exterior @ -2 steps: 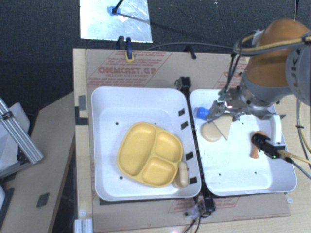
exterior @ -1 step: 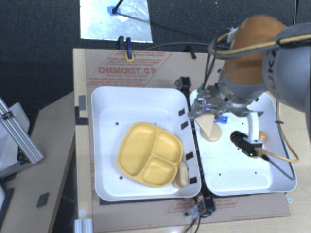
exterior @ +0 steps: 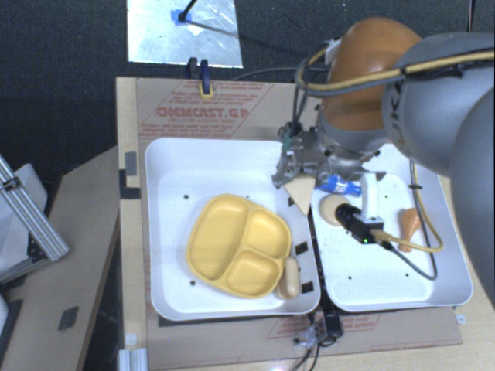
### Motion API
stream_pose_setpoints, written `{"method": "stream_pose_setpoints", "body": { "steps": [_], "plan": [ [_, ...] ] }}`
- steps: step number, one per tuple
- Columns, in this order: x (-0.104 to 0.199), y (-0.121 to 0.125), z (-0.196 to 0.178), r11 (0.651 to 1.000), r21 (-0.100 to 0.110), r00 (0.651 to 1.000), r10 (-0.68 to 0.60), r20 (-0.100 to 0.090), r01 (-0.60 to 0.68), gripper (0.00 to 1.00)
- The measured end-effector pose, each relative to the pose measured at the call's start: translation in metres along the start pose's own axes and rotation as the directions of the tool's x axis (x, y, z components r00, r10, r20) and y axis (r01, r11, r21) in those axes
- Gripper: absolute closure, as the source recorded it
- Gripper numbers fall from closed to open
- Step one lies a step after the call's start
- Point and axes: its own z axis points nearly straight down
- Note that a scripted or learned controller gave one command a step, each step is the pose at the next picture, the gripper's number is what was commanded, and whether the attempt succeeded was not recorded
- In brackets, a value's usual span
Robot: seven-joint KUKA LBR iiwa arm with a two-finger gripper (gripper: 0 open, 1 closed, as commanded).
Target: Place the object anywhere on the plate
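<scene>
Hand hovered just right of the yellow plate, gripping what looked like a tan wedge between nearly closed fingers. Advice: carry it leftward over a plate compartment, lower before releasing, avoid the beige piece touching the plate's right rim.

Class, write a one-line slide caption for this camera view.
Gripper holds a tan wedge over the seam between two white bins, beside a yellow sectioned plate.
</scene>
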Motion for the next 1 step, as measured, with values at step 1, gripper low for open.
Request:
{"method": "stream_pose_setpoints", "body": {
  "steps": [1],
  "plan": [
    [0.0496,0.0158,0.0066,1.000,0.000,1.000,0.000,0.000,0.000,1.00]
  ]
}}
